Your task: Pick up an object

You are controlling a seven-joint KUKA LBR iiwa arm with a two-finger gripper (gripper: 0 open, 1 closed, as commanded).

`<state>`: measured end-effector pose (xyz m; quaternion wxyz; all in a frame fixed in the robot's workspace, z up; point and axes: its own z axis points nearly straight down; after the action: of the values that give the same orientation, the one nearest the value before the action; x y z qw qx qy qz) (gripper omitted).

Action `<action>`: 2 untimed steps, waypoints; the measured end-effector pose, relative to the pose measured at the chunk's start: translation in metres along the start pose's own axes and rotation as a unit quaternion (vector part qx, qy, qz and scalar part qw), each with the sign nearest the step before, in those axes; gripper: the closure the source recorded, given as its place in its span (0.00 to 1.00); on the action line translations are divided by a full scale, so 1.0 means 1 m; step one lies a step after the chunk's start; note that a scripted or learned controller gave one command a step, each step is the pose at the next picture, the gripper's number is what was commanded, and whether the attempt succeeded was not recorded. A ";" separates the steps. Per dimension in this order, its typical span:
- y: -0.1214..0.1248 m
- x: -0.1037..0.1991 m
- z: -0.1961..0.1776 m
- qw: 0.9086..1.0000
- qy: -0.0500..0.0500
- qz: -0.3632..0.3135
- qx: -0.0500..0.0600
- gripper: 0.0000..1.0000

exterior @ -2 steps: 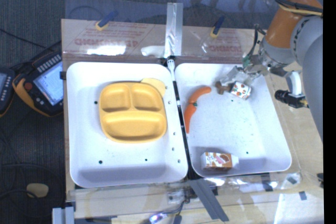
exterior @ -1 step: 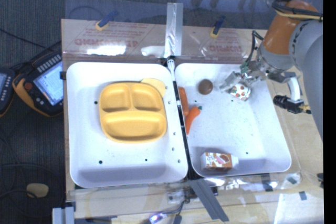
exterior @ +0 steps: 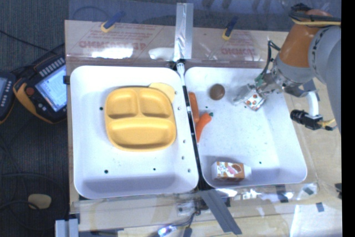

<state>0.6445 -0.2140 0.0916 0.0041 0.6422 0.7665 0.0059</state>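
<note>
Small carton (exterior: 253,100) half-hidden under gripper (exterior: 258,87)

The claw (exterior: 256,87) hung over the far right part of the right bin (exterior: 277,141), with a small patterned packet (exterior: 253,100) directly under it. Just to its left lay a round ball (exterior: 217,91). Farther left, against the wall between the bins, lay a carrot (exterior: 198,117). Nearer the camera than the claw, a small carton (exterior: 229,171) lay by the bin's front wall. Well to the claw's left, a divided tray (exterior: 140,119) lay in the left bin (exterior: 94,169).
</note>
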 end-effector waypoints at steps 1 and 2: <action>-0.001 -0.004 -0.010 1.000 -0.003 0.002 -0.001 1.00; 0.000 0.077 -0.137 0.992 -0.002 0.122 0.007 1.00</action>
<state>0.6290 -0.1385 0.2284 0.0006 0.7310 0.6824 -0.0001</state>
